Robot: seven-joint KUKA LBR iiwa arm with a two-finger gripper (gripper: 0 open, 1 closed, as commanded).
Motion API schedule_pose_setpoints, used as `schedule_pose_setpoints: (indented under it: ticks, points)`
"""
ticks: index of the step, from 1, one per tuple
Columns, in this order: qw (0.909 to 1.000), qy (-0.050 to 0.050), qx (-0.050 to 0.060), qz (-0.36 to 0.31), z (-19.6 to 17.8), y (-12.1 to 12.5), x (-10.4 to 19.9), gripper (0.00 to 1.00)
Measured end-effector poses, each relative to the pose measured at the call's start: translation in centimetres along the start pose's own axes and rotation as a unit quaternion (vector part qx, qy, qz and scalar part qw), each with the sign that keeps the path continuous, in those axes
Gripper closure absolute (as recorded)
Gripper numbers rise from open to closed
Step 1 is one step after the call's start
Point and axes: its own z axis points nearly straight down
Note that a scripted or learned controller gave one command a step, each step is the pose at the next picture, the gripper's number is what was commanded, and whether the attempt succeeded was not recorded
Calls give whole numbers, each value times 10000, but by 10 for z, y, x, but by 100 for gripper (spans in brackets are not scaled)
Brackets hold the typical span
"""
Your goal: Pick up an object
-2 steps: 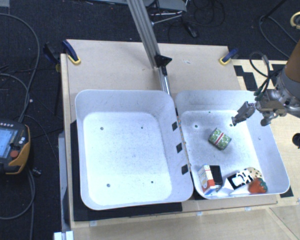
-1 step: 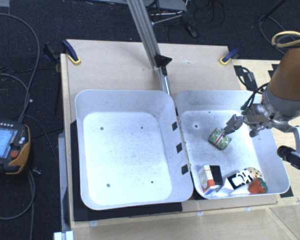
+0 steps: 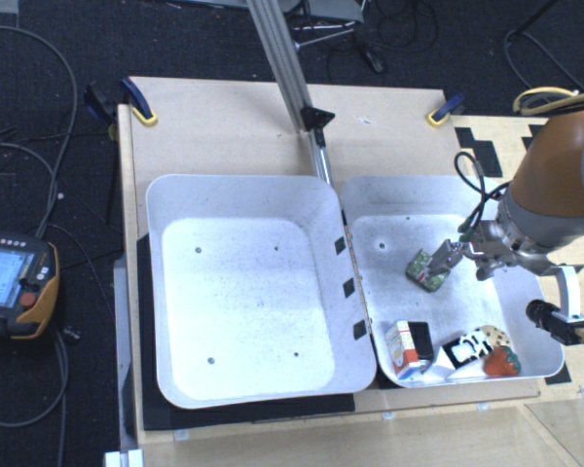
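Over right white plastic bin [image 3: 526, 353], claw [image 3: 455, 257] sits at small green patterned block [image 3: 428, 270], prob. for pickup; grip state: can't tell.

Light wood bench [image 3: 224, 129], clamps at the far corners: blue/yellow one far left [image 3: 136, 100], another far right [image 3: 446, 110]. Two shallow white bins directly on it, side by side, touching: left bin [image 3: 175, 202], right bin [image 3: 389, 197]. Black mat edge [image 3: 243, 409] under left bin, near side.

Arm [image 3: 555, 178] over right bin [image 3: 389, 207], fingers [image 3: 455, 254] touching green object [image 3: 427, 269], left bin [image 3: 175, 202] beside.
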Motion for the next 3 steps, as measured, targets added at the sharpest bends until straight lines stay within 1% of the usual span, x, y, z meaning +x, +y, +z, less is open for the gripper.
schedule_pose_setpoints:
  ticks: [1,2,3]
  points:
    - [10000,1,-2,-2,42,-2,0,0]
    - [10000,-3,-22,-2,30,-1,0,100]
    - [10000,-8,-37,-3,-14,5,-3,100]
